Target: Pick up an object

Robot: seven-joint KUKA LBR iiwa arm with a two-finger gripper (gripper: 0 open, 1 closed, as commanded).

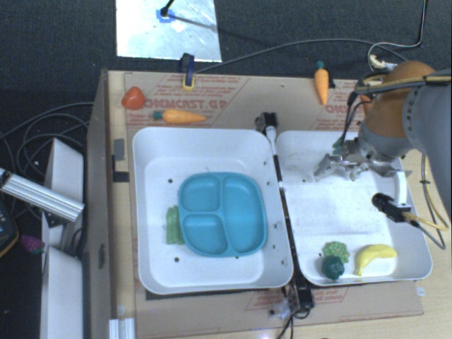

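In the right bin (311,210), near its front edge, lie a yellow banana (374,257), a light green broccoli piece (336,248) and a dark green round thing (332,267). My gripper (338,168) hangs over the far part of that bin, well behind these three. Its fingers are spread open and nothing is between them. The left bin (152,189) holds a blue divided plate (222,214), and a small green thing (173,226) lies against the plate's left side.
A black divider (279,189) runs between the two bins. Outside them, on the cardboard at the back, lie an orange carrot (183,116), a red-orange fruit (133,98) and a second carrot (322,85). Cables trail at the left and back.
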